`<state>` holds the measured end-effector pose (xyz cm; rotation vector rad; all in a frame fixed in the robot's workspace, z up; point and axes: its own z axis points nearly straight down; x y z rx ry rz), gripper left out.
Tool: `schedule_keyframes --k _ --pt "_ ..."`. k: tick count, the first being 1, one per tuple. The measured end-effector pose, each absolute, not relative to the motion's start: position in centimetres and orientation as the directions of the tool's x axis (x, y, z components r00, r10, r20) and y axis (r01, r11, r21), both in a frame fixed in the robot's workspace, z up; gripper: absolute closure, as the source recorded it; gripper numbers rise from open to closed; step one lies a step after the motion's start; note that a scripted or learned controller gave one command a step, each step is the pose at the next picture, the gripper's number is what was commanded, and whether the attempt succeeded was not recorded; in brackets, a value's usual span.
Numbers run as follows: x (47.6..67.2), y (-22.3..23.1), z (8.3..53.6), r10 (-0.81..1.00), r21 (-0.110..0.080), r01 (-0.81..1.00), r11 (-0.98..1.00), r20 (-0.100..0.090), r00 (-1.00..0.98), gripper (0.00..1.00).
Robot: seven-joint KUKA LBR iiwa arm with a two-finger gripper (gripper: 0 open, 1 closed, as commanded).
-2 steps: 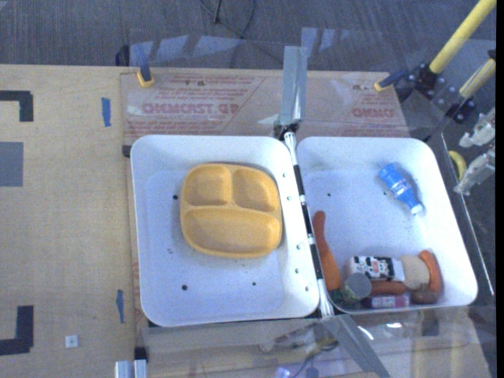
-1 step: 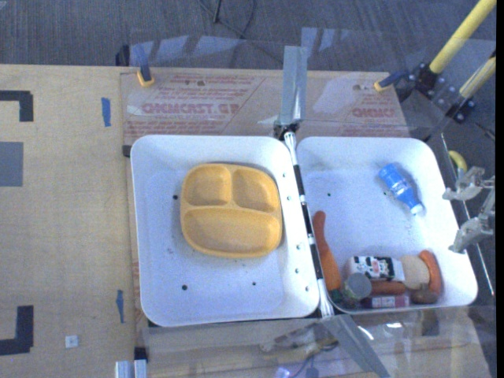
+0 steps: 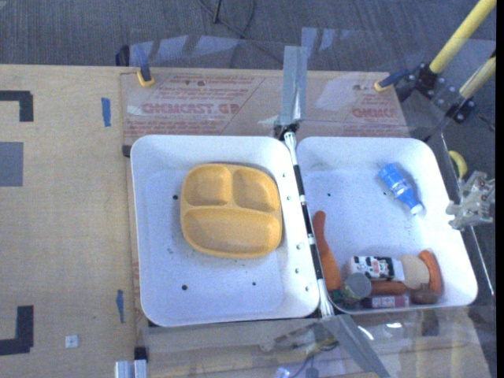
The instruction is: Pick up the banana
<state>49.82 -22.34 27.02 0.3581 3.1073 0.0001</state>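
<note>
Grey carpet [image 3: 79, 14] lies beyond the wooden bench [image 3: 63, 211], and your claw [image 3: 471, 201] sits at the far right of it, low over the right-hand rim of the right bin [image 3: 354, 141]. It reads as a pale metal cluster, too small and too blurred to say how far open it is, so you cannot tell. Nothing can be made out in its hold. Just beside it, further up the picture and outside that same rim, a small curved yellow shape shows; going by colour alone, that is most likely the banana [image 3: 456, 162]. So little of it is on show that you cannot judge which way its long axis runs or whether it touches the rim. If that reading is right, the banana lies near the claw, along the rim toward the back of the bench, and your coming move is a short one that way rather than a reach into the bin. Inside the right bin you have a blue bottle [image 3: 400, 187] near the back, and a carrot [image 3: 324, 250] along the left wall. A small carton [image 3: 376, 268] lies among a few other items at the front. The left bin [image 3: 150, 235] holds a yellow divided plate [image 3: 231, 209], well apart from the claw.
</note>
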Motion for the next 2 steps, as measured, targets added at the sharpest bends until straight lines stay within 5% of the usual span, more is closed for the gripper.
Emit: schedule_keyframes --k 1,2 --pt "52.6 -21.4 17.7 0.363 0.002 0.363 0.932 -0.005 -0.932 1.0" --pt "59.7 -13.7 20.0 0.313 0.002 0.313 0.95 -0.009 -0.95 1.0"
